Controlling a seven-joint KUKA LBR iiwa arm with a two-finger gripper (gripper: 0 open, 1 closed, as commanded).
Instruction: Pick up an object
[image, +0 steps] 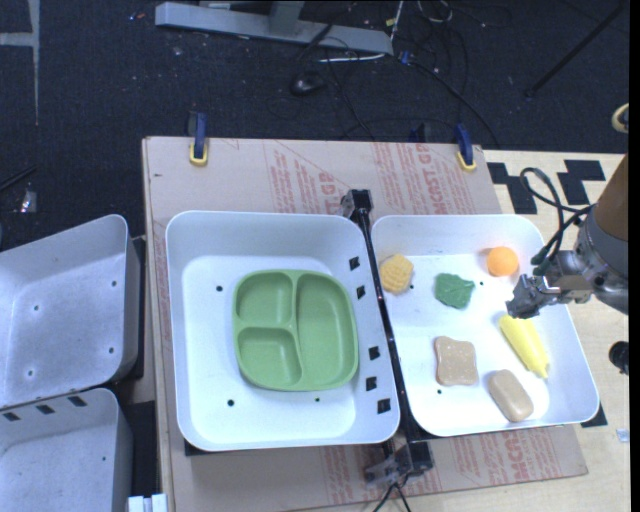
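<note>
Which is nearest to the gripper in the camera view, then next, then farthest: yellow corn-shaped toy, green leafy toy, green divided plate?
From the gripper, over the right bin:
1. Yellow corn-shaped toy, just below the gripper, right bin.
2. Green leafy toy, to the gripper's left, mid right bin.
3. Green divided plate, far left, in the left bin.

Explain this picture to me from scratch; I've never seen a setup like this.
One camera looks down at a slant on a bench with two shallow white bins. The grey arm entering from the right is a robot; its pincer hangs over the right bin, above a yellow corn-like toy. Nothing shows between its fingers. That bin also holds an orange ball, a green lump, a yellow waffled piece, a toast-shaped piece and a tan oval. The left bin holds a green divided tray.
</note>
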